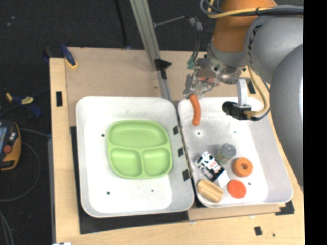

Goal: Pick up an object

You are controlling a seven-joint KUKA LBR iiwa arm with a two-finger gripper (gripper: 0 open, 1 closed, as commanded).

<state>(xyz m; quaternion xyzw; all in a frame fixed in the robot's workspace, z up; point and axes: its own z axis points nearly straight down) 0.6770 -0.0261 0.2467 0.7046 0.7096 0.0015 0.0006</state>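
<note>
My gripper [195, 92] hangs over the back left corner of the right bin [265, 152]. An orange sausage [194, 111] hangs straight down from it, its upper end caught between the shut fingers. Its lower end reaches down over the bin floor, close to the divider between the two bins. Near the front of the same bin lie a black-and-white cow-patterned toy [210, 164], a small grey round piece [226, 150], an orange ring [242, 166], a red-orange round piece [236, 188] and a tan bread roll [210, 190].
In the left bin [92, 188] lies a green divided plate [139, 148]. A slanted metal post [148, 40] rises behind the bins. A black and white fitting on the arm [240, 107] hangs over the back of the right bin.
</note>
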